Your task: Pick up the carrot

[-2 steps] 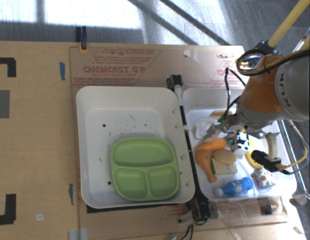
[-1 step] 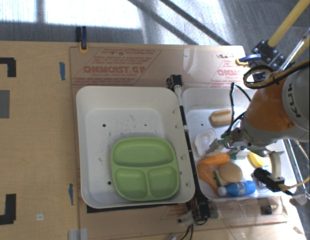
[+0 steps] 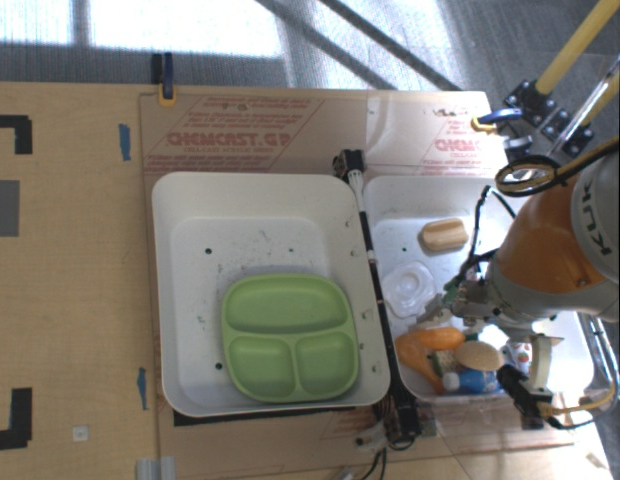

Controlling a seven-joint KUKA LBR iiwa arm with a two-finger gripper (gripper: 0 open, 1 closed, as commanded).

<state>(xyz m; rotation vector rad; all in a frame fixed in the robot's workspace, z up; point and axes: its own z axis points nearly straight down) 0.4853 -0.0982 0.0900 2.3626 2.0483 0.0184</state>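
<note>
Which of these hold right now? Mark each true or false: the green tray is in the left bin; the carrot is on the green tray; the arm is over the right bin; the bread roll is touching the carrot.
1. The green tray lies in the left bin. True.
2. The carrot lies on the green tray. False: it is in the right bin.
3. The arm is over the right bin. True.
4. The bread roll touches the carrot. False: they lie apart.

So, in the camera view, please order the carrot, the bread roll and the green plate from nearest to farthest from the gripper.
1. Carrot, in the right bin, just beside the gripper.
2. Bread roll, same bin, toward its far end.
3. Green plate, in the left bin.
</note>
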